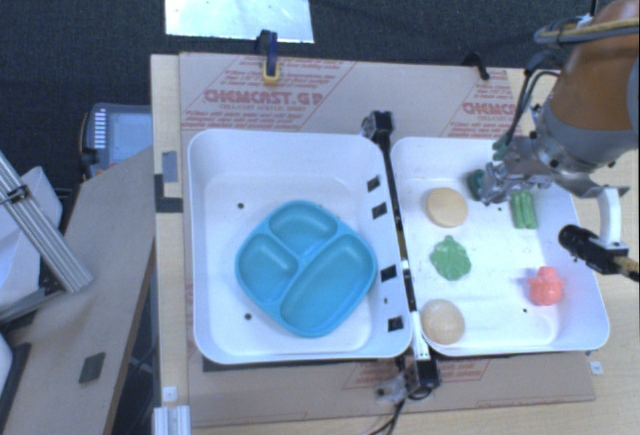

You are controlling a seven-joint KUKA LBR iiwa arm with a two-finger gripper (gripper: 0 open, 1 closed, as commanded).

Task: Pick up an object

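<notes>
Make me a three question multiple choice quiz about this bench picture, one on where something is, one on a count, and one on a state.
1. Where does the blue divided plate lie?
A. In the left bin
B. In the right bin
C. On the cardboard

2. How many loose items lie in the right bin?
A. Two
B. Five
C. Eight

3. How does the plate lie?
A. Upside down
B. Standing on edge
C. Flat, compartments facing up

Answers: 1 A, it fills the middle of the left bin. 2 B, two tan rounds, a green lump, a green stick and an orange-red item. 3 C, its three compartments show from above.
</notes>
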